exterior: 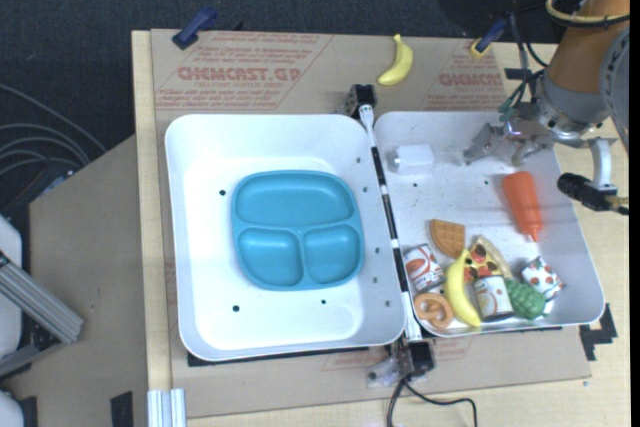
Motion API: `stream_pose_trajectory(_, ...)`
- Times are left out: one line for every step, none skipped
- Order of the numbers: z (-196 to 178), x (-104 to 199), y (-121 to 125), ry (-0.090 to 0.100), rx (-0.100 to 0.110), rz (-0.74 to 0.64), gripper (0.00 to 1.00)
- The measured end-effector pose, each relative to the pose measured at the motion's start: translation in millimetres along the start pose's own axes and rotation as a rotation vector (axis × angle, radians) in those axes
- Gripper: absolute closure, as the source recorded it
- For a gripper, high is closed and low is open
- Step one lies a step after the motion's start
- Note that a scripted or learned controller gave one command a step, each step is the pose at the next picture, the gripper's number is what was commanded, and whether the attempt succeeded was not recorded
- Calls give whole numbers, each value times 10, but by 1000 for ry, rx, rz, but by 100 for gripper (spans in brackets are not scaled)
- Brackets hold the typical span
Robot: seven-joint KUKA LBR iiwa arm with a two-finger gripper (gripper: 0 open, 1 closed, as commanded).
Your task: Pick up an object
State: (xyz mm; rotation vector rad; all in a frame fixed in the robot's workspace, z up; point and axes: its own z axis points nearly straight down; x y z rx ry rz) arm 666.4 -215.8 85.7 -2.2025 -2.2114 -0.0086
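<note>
Left white bin (190,215): held a blue three-compartment plastic tray (296,227).
Right white bin (440,130): orange carrot (521,203), yellow banana (458,289), small items heaped.
Gripper (497,141): fingers perhaps spread, unclear, holding nothing visible.

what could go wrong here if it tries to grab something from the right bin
The toys at the near end are packed together: the banana lies against the pretzel and the can, so a grab there may catch two items or slip off. The carrot lies by itself and looks the safer target, though it is narrow and may roll. The pincer is near the far wall of the right bin, where a descent might clip the rim.
</note>
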Motion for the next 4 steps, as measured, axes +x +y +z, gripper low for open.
stream_pose_trajectory(-2,-12,-123,-7,-11,-1,0)
stream_pose_trajectory(-4,-22,-237,-10,-13,-1,0)
stream_pose_trajectory(26,22,-6,-4,3,2,0)
stream_pose_trajectory(-90,-3,9,-15,-9,0,100)
